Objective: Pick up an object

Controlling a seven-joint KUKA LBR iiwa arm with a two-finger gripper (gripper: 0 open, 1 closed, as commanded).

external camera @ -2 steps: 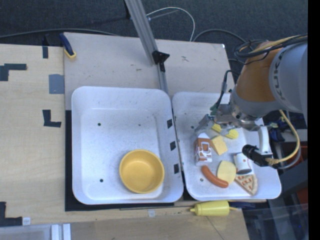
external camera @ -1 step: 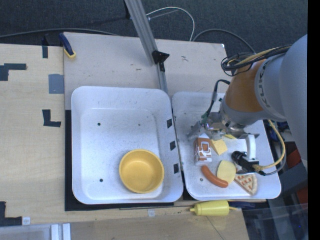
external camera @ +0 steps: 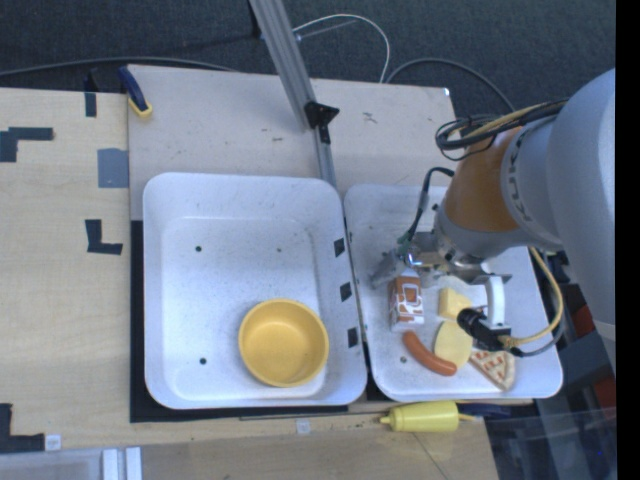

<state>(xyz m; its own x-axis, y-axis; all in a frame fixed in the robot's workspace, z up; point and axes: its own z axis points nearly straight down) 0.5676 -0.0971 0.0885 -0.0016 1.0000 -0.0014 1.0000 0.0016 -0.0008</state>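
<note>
Directly below the grey arm's orange band, the gripper [external camera: 400, 265] is seen lowered into the right bin [external camera: 376, 226], just above a small carton [external camera: 406, 303]. The carton is printed in red-orange and white, is boxy in shape and is lying flat on the bin floor near the bin's left wall. Whether the gripper is released or clenched cannot be told from this angle, and no object is seen held in it.

The right bin is shared by several toy foods. A red-orange sausage [external camera: 430, 354] is laid at a slant just below the carton. Two pale yellow wedges of cheese [external camera: 452, 343] are placed beside it to the right, one above the other. A triangular pizza slice [external camera: 493, 367] is set near the bin's lower right corner, close to a black cable from the arm.

The left bin [external camera: 152, 268] is occupied by a single yellow bowl [external camera: 284, 342], standing upright near its lower right corner.

Outside the bins, a yellow squeeze bottle [external camera: 425, 418] is laid on its side on the bench, just below the right bin's rim. A grey metal pole [external camera: 290, 58] is fixed at a slant above the gap between the bins.
</note>
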